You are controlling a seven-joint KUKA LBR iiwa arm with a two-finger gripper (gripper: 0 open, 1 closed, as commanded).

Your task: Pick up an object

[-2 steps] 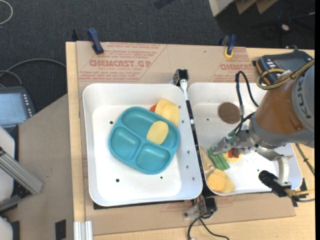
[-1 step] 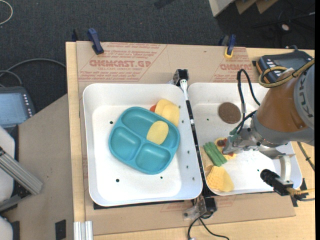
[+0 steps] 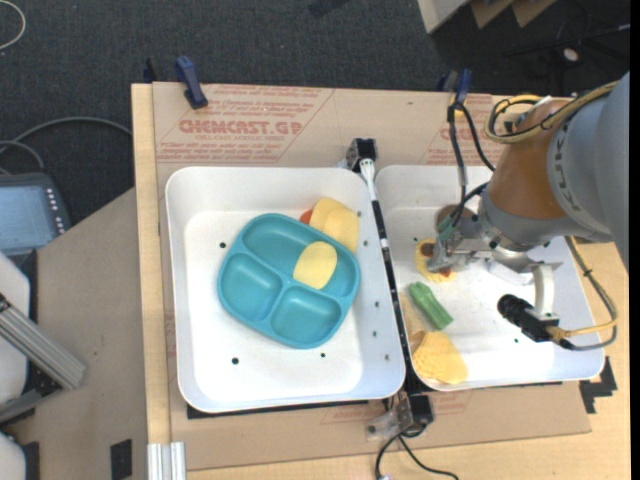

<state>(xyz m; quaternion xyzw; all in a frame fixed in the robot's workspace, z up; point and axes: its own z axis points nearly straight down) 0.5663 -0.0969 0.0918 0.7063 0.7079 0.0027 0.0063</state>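
Showing a pick attempt at an early stage, with nothing lifted so far. Nearest the viewer, in the right bin [image 3: 560, 368], lie a yellow wedge-shaped piece [image 3: 440, 358] at the front wall and a green block [image 3: 430, 305] just behind it. Farther in, the tool [image 3: 443, 251] is lowered over a small orange-and-brown item [image 3: 434, 264] on the bin floor; whether its fingers are spread or closed, and whether they touch that item, cannot be told. The judgement is that gripping and raising remain to be done. In the left bin [image 3: 190, 268] a blue divided plate [image 3: 288, 280] carries a pale yellow oval piece [image 3: 316, 265], with a yellow block [image 3: 335, 221] at its far rim. Farthest, the cardboard [image 3: 250, 123] on the counter reads "CHEMCAST"; the remaining print is too small to read.
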